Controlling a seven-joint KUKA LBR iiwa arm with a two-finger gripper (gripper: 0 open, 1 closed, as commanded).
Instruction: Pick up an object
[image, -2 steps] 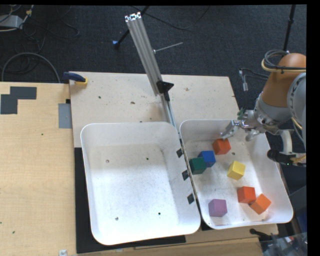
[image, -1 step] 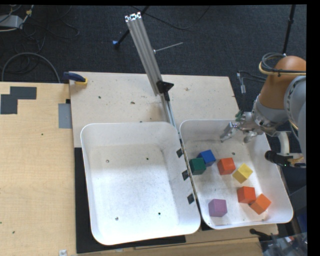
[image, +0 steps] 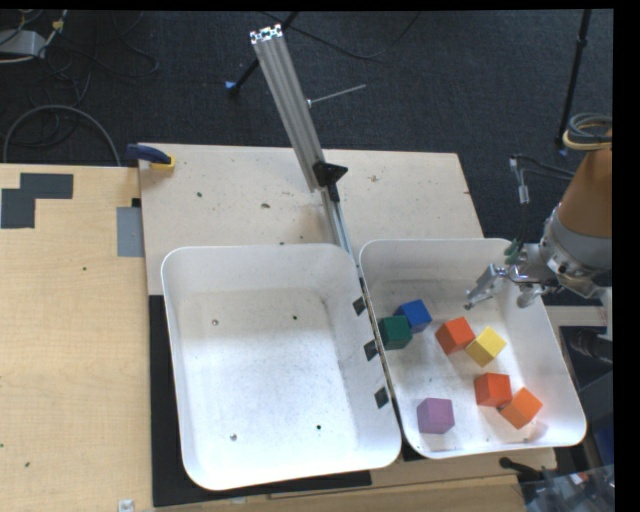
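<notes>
Camera view: seemingly wooden cubes (image: 455, 335), matte, sharp-edged.

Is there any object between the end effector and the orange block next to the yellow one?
Nothing visible does. The end effector is above bare floor of the right bin, and the orange block lies just below it in the view, with the yellow block touching on its far side. The blue block sits off to the left.

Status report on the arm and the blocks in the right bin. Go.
Gripper above right white bin, nothing between fingers. Nearest: orange wooden cube, yellow wooden cube, both on the bin floor. Path to them unobstructed.
</notes>
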